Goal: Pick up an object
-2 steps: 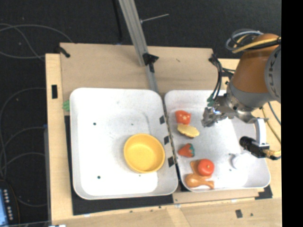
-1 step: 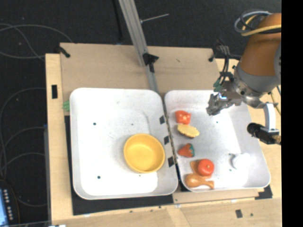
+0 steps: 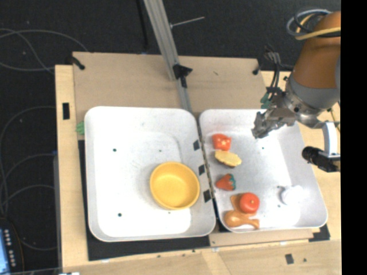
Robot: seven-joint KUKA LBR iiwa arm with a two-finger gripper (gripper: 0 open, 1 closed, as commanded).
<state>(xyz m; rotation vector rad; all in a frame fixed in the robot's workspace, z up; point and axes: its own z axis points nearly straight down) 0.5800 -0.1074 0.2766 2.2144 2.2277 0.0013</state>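
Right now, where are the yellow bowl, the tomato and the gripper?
yellow bowl (image 3: 174, 185), camera view, inner bottom.
tomato (image 3: 249, 202), camera view, round top.
gripper (image 3: 260, 130), camera view, dark tip.

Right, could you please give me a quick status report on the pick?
Pincer above right bin, carrying nothing. Toy foods along bin's left side, untouched. Nothing in the way.

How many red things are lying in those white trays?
3, all in the right tray: one red piece near its left wall, a second lower along that wall, and a round red one near the front, touching a tan object.
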